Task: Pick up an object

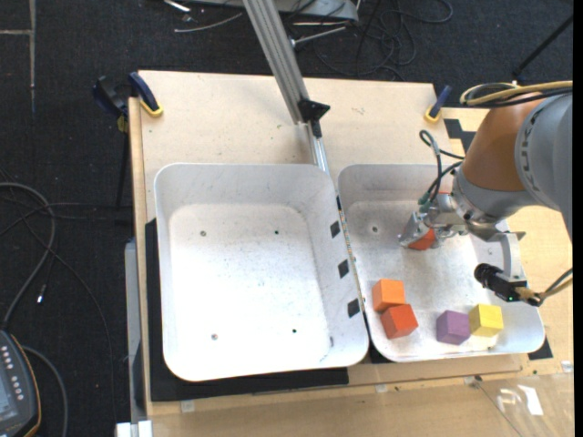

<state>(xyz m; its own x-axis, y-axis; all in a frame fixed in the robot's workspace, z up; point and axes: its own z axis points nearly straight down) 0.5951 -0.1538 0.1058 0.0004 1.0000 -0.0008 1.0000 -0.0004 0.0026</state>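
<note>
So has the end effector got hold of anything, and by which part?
It cannot be told. The end effector is down in the right bin at a small orange-red object, but the view doesn't settle whether that object is gripped.

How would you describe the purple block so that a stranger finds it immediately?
Look in the right bin, along its near edge, where four blocks lie. The purple block is third from the left, touching the yellow block. It is the only purple one; the two left of it are orange and red.

Matt white bins [246, 185], likely plastic, sit on a pale wooden bench [228, 121].
</note>
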